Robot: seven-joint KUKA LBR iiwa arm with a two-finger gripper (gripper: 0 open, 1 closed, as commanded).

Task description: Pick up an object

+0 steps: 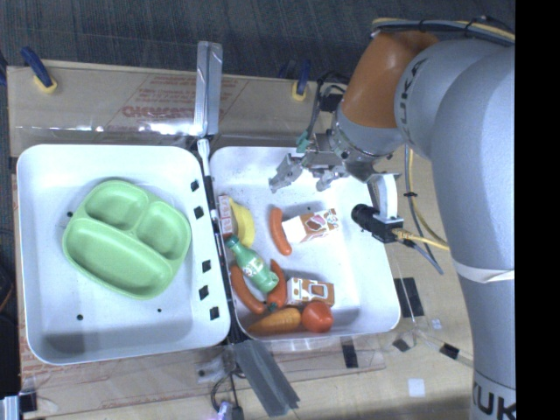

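We see the gripper (304, 173) hanging over the far part of the right bin (372, 309), its two fingers spread apart with nothing between them; one fingertip (282, 180) points toward the left, the other (325, 178) sits closer to the wrist. Under and just near of it lies a stretch of bare white floor, the widest open room in that bin, running along the far wall and down the right side. The objects crowd the left and near edges instead. A small carton (311, 226) with a red-and-white face lies near the bin's middle, just beside a red sausage (280, 230) on its left. Further left, a banana (246, 223) lies against a slim brown packet (226, 216) that hugs the left wall. A green bottle (252, 265) lies tilted across the pile below them (its cap toward the far left), touching a second sausage (246, 290). Along the near wall we find a carrot (275, 322), a tomato (317, 317) touching it, and a second small carton (310, 290) just above them. The left bin (35, 322) holds a green divided plate (128, 236), set slantwise toward its far left, with free floor along the near and right edges. A grey metal bar (208, 90) rises at the far end of the seam between the bins, and blue clamps (38, 68) grip the far edge of the bench board.
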